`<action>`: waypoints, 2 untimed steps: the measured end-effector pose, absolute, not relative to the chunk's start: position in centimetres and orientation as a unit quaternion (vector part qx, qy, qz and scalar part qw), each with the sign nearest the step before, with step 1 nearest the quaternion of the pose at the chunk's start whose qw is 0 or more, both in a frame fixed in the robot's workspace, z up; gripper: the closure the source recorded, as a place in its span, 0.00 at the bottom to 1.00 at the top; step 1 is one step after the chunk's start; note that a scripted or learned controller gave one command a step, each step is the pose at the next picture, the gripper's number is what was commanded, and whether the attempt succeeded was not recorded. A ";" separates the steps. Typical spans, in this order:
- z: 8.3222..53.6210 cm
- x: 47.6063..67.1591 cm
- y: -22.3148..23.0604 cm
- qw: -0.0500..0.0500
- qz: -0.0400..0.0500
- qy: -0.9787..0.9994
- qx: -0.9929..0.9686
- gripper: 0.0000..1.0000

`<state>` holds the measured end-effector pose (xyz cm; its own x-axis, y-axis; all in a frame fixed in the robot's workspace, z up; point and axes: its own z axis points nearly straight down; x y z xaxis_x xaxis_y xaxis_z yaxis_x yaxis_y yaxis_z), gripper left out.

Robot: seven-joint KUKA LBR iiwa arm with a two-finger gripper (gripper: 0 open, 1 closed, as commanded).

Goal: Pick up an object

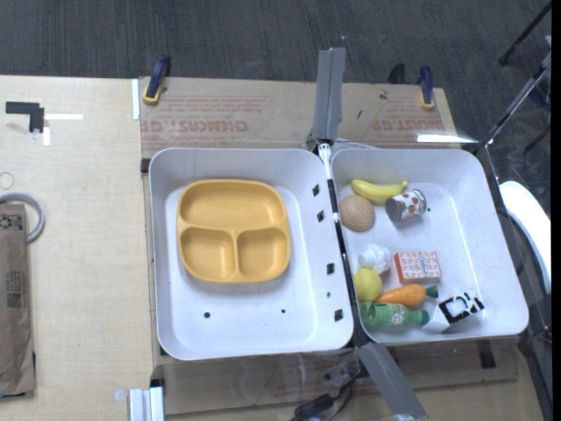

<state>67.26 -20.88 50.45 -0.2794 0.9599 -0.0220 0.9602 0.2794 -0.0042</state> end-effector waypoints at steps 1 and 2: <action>51.2 67.4 -20.8 0.008 -0.009 0.801 0.599 1.00; 52.0 67.6 -20.7 0.009 -0.010 0.802 0.598 1.00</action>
